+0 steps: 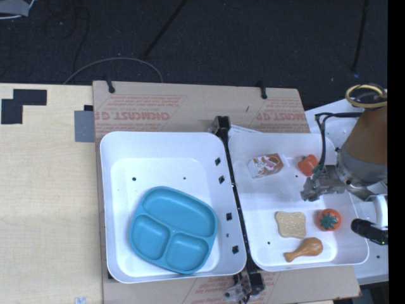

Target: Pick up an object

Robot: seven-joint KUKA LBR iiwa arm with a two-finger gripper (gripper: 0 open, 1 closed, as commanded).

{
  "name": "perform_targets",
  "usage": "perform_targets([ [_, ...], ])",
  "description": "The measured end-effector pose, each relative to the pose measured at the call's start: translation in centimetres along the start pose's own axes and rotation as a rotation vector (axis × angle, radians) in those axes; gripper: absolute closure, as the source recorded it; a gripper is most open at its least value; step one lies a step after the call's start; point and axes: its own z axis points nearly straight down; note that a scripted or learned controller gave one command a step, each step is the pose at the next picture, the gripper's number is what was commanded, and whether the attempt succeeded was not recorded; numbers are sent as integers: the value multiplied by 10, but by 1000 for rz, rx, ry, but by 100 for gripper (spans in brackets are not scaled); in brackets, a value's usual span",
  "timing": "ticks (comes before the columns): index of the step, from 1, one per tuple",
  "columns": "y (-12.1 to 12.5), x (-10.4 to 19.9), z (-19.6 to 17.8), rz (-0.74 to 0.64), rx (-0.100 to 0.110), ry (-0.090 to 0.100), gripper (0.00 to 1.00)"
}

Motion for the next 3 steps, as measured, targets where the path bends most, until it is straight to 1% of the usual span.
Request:
perform_targets([
  [1, -1, -3, -42, 0, -2, -1, 100],
  [2, 0, -3, -61, -1, -1, -1, 100],
  [3, -9, 56, -60, -2, 3, 2, 100],
])
